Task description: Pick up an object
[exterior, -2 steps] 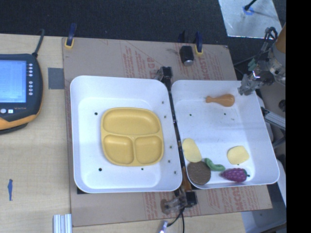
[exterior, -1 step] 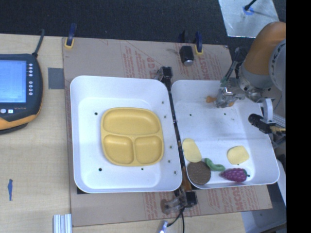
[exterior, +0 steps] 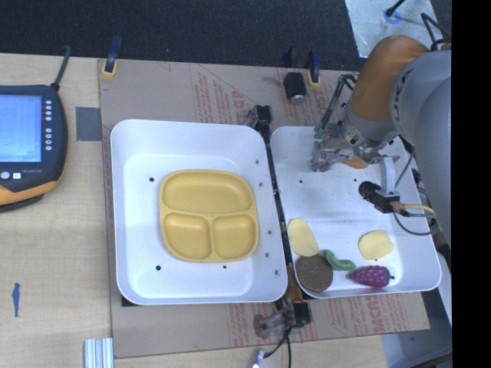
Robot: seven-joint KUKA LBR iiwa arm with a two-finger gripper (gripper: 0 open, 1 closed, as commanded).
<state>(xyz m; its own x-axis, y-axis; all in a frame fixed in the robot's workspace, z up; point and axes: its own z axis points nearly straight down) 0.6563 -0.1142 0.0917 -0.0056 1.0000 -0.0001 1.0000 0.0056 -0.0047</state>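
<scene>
Camera view: a slanted look down on a bench with two shallow white bins side by side on a brown board.
Left bin [exterior: 138, 205]: it holds a yellow tray [exterior: 209, 214] with three compartments, one long one toward the top and two smaller ones below. The tray lies flat near the bin's middle.
Right bin [exterior: 337, 205]: five small items are grouped along its near edge; the far half is mostly bare floor under the arm.
Pale piece [exterior: 302, 237]: a light yellow oval, near the bin's left wall.
Brown disc [exterior: 314, 273]: a round, dark brown item just below the pale piece, at the bin's near left corner.
Green piece [exterior: 338, 261]: a small curved item touching the disc's right side.
Grapes [exterior: 370, 276]: a purple bunch near the front rim, right of the green piece.
Yellow round [exterior: 376, 244]: a second pale yellow item, just above the grapes, apart from them.
Arm [exterior: 414, 90]: grey with an orange band, reaching in from the right over the right bin's far end.
Gripper [exterior: 326, 158]: it points down over the far left part of the right bin, well apart from the five items. Nothing is seen between its fingers; how far the jaws stand apart cannot be told.
Pendant [exterior: 27, 144]: a handheld screen unit with an orange edge lies on the bench left of the board.
</scene>
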